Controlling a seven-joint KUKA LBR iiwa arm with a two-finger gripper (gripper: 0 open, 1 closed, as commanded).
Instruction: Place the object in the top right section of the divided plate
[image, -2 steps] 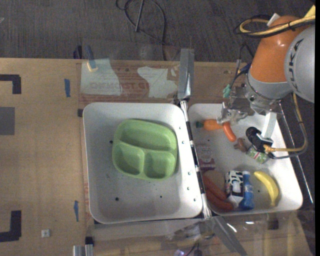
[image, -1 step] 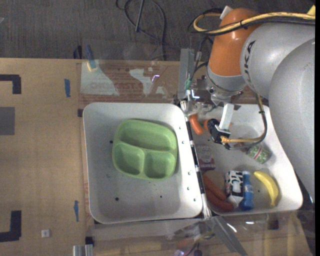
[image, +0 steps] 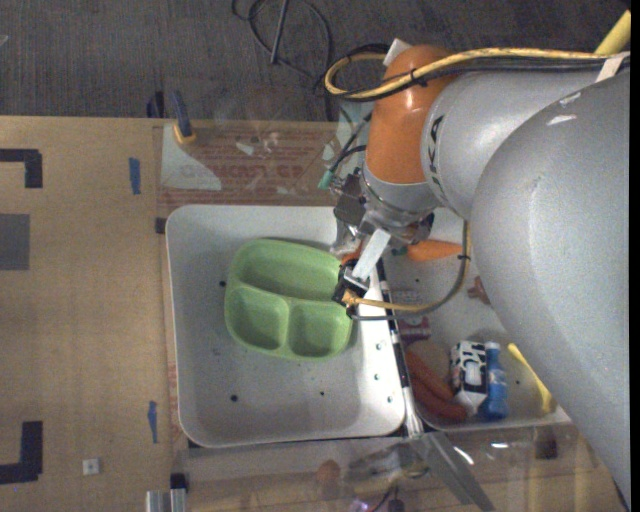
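A light green divided plate (image: 262, 290) lies in the left white bin (image: 200, 390), towards its upper right. It has one long section and two smaller ones, and all three look bare. My gripper (image: 347, 236) hangs at the plate's right rim, close to the wall between the two bins, mostly hidden under the grey wrist and orange band. No object shows at the gripper. An orange thing (image: 437, 250) lies just right of the wrist in the right bin.
The right bin (image: 480, 420) holds a reddish sausage-like piece (image: 437, 392), a black, white and blue carton (image: 478, 376) and a yellow strip (image: 531, 380). The big grey arm covers most of that bin. Bare white floor lies below and left of the plate.
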